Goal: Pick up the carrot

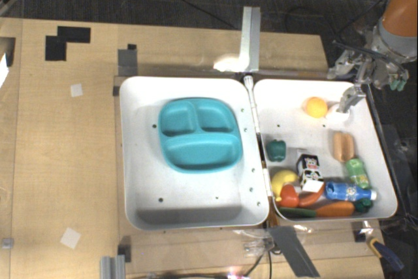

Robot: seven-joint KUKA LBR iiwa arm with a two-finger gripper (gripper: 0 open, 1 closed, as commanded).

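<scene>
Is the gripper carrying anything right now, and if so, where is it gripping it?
Nothing is held. The two-finger gripper hangs over the right white bin's far corner, beside the round yellow fruit. The long orange carrot lies untouched at the bin's near edge.

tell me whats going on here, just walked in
A grey arm with an orange band reaches in from the right, its gripper hovering over the far end of the right bin, beside a yellow ball. It holds nothing. The carrot it is meant to pick up lies untouched in the pile of toy food at the bin's near edge, just below a blue bottle. The left bin holds a teal divided plate.
</scene>
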